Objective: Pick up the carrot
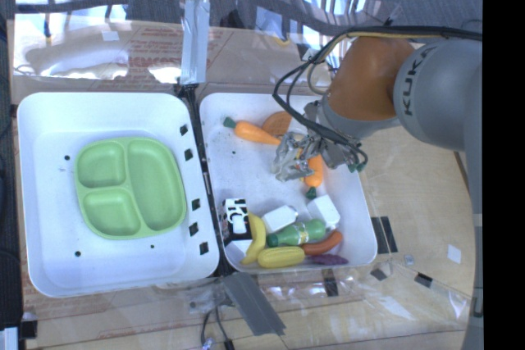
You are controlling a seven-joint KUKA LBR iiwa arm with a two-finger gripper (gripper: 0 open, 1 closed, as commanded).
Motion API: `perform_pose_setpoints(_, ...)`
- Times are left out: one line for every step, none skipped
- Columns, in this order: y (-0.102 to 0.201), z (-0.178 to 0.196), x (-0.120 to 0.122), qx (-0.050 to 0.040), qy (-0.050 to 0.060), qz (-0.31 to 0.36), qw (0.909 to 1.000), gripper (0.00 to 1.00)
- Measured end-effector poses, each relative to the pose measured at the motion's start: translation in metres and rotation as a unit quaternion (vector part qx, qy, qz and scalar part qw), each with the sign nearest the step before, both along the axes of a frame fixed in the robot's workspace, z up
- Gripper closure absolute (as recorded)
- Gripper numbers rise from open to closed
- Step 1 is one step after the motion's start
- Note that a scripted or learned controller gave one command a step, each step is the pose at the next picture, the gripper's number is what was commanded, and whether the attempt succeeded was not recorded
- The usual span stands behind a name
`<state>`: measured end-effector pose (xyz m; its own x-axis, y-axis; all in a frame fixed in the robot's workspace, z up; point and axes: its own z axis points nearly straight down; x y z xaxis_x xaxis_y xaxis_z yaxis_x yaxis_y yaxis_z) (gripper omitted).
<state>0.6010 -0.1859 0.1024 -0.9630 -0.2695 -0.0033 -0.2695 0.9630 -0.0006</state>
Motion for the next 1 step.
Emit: perform_pose_setpoints(0.0621, 0.0669, 0.0551, 0.0006, 0.0, -0.178, 0.984, 1.0)
